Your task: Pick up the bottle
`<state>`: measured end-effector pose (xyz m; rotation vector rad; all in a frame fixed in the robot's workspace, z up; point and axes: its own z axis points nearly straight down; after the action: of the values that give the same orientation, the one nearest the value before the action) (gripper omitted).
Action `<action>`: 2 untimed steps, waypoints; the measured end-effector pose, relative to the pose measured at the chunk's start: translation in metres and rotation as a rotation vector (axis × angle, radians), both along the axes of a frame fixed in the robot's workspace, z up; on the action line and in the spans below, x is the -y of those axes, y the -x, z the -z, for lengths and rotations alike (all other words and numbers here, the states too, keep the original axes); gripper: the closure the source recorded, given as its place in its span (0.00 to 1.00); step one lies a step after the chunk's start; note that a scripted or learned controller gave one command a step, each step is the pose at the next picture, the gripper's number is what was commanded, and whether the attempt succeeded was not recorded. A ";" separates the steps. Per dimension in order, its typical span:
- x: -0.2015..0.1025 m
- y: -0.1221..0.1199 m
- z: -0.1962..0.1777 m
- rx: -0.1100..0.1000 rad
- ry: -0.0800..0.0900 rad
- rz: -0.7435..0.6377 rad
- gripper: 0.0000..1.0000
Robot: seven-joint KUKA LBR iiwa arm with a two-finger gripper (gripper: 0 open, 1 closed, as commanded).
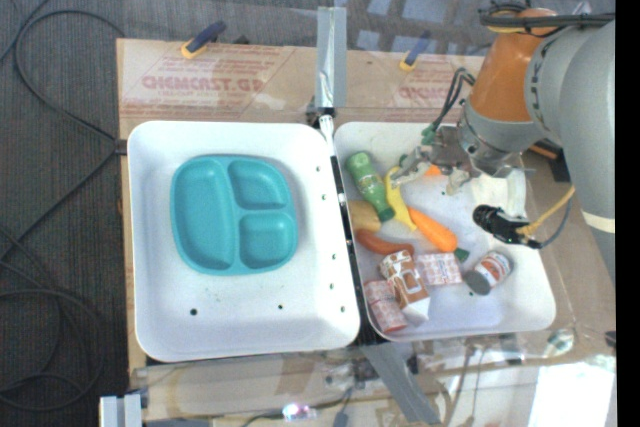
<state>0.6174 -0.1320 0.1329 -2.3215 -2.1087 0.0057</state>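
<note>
In the right bin [530, 310], past the cartons [405, 280] and carrot [432, 228], the green bottle [368, 183] lies lengthwise toward the divider, just left of my pincer [432, 167], spread and empty.

My arm [575, 105]: cut off at right edge. My gripper [432, 165]: finger gap too blurred to judge. Carton [405, 277] labels: too small to read.
</note>
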 end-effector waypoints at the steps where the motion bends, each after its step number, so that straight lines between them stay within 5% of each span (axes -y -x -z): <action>1: -0.019 -0.049 0.047 -0.008 0.003 0.134 0.00; 2: 0.058 -0.051 -0.069 0.002 0.006 0.129 0.00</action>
<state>0.6686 -0.1897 0.2021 -2.4569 -1.9587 0.0091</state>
